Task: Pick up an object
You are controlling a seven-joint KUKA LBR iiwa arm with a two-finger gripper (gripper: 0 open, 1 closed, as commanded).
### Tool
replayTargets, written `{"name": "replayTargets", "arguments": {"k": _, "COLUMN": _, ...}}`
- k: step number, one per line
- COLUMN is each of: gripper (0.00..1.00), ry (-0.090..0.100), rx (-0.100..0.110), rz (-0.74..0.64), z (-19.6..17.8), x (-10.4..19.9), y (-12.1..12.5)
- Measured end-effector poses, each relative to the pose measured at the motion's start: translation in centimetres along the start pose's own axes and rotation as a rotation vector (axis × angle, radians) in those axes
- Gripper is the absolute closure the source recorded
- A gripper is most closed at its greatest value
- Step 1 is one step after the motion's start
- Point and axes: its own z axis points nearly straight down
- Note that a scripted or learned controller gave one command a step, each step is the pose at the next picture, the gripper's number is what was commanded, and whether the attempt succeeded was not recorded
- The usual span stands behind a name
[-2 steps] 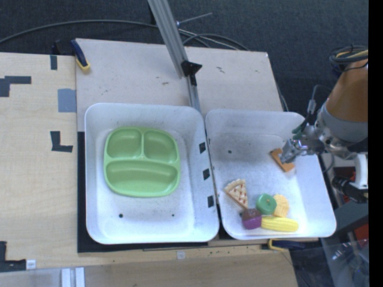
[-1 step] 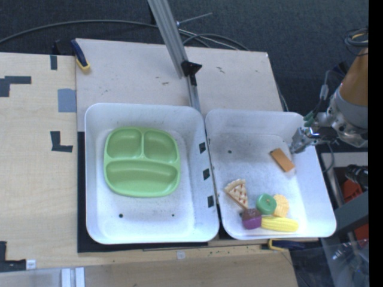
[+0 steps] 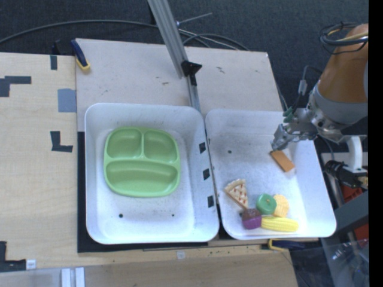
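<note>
1. I am looking first at the lower right of the frame, where a cluster is sitting in the right bin [image 3: 317,178]: a yellow corn cob [image 3: 279,224], a purple piece [image 3: 251,221], a green round piece [image 3: 266,204], and a pizza-slice wedge [image 3: 237,192]. They are looking like smooth moulded plastic (light and slippery, I am judging).
2. Further up, at right centre, an orange block [image 3: 282,160] is lying flat, just below the gripper [image 3: 281,139]. I am taking it for the likeliest target: small, stiff, light; I am favouring a pinch across its short sides.
3. I am unable to tell whether the gripper is open or closed, and nothing is visibly held.
4. In the left bin [image 3: 96,220] a glossy green divided plate [image 3: 142,162] is resting.
</note>
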Motion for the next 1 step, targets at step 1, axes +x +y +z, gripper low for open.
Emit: {"name": "replayTargets", "arguments": {"k": 1, "gripper": 1.0, "ry": 0.001, "rx": 0.0, "rz": -0.002, "z": -0.32, "x": 5.17, "y": 0.72}}
